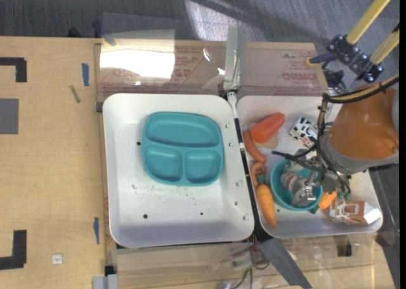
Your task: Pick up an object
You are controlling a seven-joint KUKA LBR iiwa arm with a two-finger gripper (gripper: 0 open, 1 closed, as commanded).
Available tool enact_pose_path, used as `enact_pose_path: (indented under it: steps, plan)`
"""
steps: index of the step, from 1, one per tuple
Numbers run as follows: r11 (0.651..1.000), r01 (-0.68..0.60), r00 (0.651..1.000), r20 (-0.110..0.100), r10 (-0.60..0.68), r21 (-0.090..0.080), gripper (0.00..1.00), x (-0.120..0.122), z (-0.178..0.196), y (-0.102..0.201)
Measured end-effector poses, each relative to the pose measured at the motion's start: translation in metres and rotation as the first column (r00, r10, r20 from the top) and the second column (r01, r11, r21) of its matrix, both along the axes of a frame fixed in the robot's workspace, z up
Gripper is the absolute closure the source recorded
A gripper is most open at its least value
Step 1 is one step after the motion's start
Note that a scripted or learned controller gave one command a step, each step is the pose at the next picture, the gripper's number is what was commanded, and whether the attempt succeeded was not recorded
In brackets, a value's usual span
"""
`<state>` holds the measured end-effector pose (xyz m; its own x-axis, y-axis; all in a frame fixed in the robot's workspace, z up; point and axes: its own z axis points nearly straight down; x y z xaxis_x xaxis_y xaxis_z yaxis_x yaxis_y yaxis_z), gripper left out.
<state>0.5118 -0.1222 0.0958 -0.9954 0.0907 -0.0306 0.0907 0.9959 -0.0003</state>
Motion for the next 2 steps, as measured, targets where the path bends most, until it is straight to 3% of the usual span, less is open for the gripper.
enact_pose_path:
  steps: [1, 2]
  plan:
    - [0.993, 0.116, 0.993, 0.001, -0.116, 0.005, 0.0, -0.022, 0.0, -0.016]
    - [0.994, 0.113, 0.994, 0.009, -0.113, 0.004, 1.0, -0.019, 0.011, -0.016]
